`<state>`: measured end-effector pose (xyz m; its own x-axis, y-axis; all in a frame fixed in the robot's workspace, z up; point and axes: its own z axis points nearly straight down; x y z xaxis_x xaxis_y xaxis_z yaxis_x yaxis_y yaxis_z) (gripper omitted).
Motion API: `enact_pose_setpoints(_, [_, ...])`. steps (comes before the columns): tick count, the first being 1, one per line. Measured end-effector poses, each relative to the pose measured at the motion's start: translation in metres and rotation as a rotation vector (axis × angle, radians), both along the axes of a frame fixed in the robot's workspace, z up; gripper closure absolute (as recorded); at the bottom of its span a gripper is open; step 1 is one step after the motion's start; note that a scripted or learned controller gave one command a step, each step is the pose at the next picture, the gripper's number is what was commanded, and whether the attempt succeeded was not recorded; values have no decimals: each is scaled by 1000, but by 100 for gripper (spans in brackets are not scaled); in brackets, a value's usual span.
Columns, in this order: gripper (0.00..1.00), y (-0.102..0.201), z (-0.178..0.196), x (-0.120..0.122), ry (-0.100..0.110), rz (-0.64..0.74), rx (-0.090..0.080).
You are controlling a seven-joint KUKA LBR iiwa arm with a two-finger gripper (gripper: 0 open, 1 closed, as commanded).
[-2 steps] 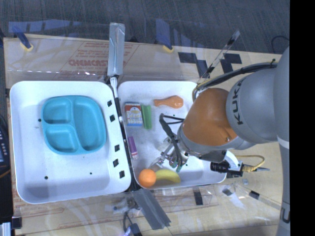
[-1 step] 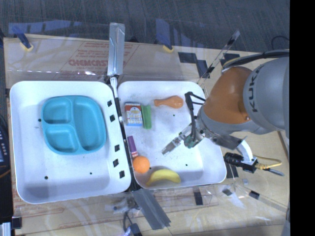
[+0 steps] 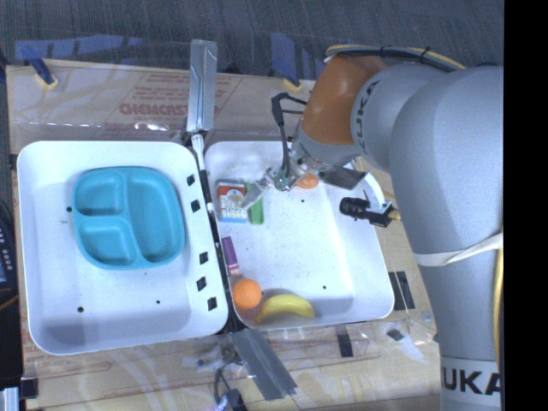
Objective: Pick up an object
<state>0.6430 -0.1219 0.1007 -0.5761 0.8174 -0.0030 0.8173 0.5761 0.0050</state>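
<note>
The gripper (image 3: 287, 178) is lowered into the right bin (image 3: 342, 264) beside a small carton (image 3: 231, 201); its state cannot be told. Possibly 1 orange item is hidden beneath, and could be knocked aside.

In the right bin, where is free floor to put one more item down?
The right bin has bare floor in its middle and right part, between the small box and the banana. It is crowded at the near left corner with the orange, and at the far side under the gripper.
</note>
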Motion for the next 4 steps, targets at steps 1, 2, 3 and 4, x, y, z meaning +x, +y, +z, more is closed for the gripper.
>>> enact_pose_setpoints(1, [0, -30, 29, 13, 3, 169, -3])
enact_pose_setpoints(2, [0, -65, 20, 9, -1, -74, -2])
enact_pose_setpoints(3, [0, -19, 54, 15, 3, -77, 0])
enact_pose_setpoints(4, [0, 13, -3, 17, -2, 183, -3])
